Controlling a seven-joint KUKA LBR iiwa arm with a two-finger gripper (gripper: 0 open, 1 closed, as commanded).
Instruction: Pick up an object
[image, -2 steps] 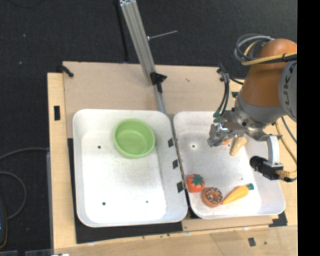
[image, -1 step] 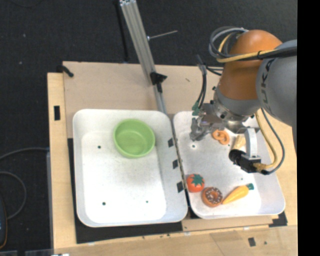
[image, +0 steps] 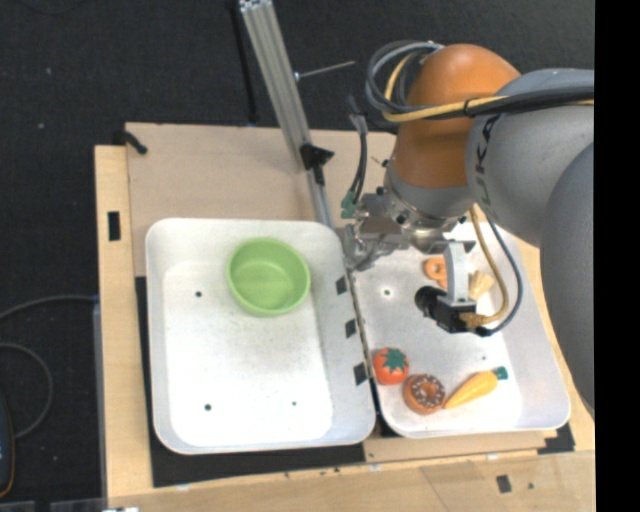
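Note:
My gripper (image: 372, 238) hangs under the orange band of the arm, over the far left corner of the right bin (image: 520, 400), close to the wall between the bins. Along the right bin's near edge lie a red tomato-like toy (image: 390, 365), a brown frosted donut (image: 424, 393) and an orange carrot (image: 472, 387). A small orange piece (image: 434, 268) shows just below the wrist, partly hidden by it. A green bowl (image: 267, 277) stands upright in the far part of the left bin (image: 200, 400).
A slanted metal rail (image: 285, 100) runs from the top of the view down to the bins' shared wall beside the gripper. A black and white part with cables (image: 450, 300) hangs below the wrist over the right bin. The arm's bulk covers that bin's far right.

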